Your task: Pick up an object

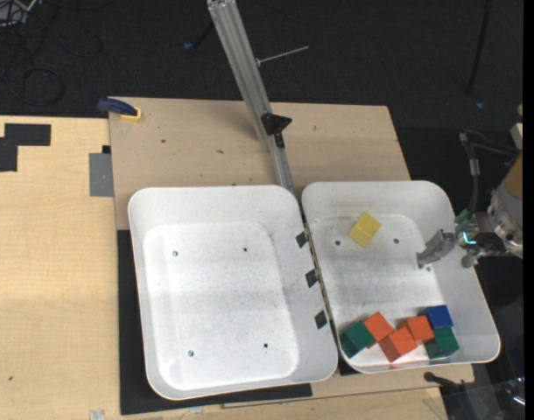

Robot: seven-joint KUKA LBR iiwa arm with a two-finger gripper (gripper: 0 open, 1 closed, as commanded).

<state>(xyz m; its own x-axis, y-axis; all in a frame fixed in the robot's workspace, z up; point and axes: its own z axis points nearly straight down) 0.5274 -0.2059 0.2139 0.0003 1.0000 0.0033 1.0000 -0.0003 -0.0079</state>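
A left white bin [216, 291] sits beside a right bin [398, 274] holding a yellow block [365, 230] near its far edge and coloured blocks [405, 332] at its near edge, while the gripper [438, 248], apparently open and holding nothing, hovers at its right edge, so picking remains.

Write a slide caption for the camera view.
Gripper hovers at right bin edge, near yellow block; coloured blocks cluster in the corner.
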